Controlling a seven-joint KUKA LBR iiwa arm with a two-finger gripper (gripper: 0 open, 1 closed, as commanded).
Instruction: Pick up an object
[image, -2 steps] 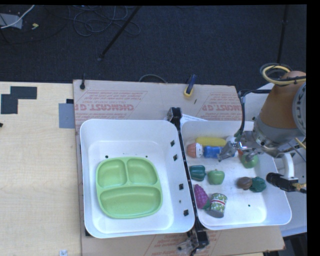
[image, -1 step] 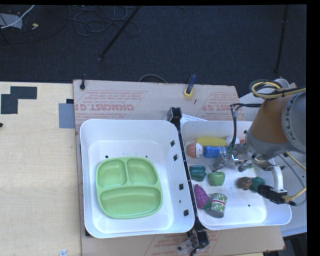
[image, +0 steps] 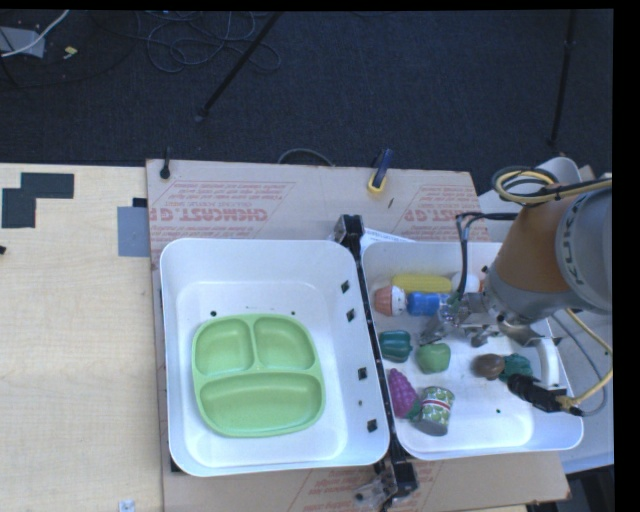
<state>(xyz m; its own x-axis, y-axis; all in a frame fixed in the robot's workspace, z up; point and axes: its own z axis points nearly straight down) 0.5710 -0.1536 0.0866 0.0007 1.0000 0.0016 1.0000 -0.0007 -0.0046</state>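
Observation:
My gripper (image: 452, 322) hangs low in the right bin (image: 500, 432), near its middle. Its tip is just right of a bottle (image: 408, 300) with an orange end, a white band and a blue body. Directly below the tip lies a light green pepper-like toy (image: 433, 356). A yellow block (image: 421, 283) lies along the bottle's far side. A brown lump (image: 488, 366) rests to the right, under the wrist. I see nothing held in the gripper.
Also in the right bin are a dark teal pepper (image: 395, 345), a purple grape bunch (image: 401, 392) and a small printed cup (image: 434, 410) on its side. The left bin (image: 180, 300) holds a light green divided plate (image: 258, 374).

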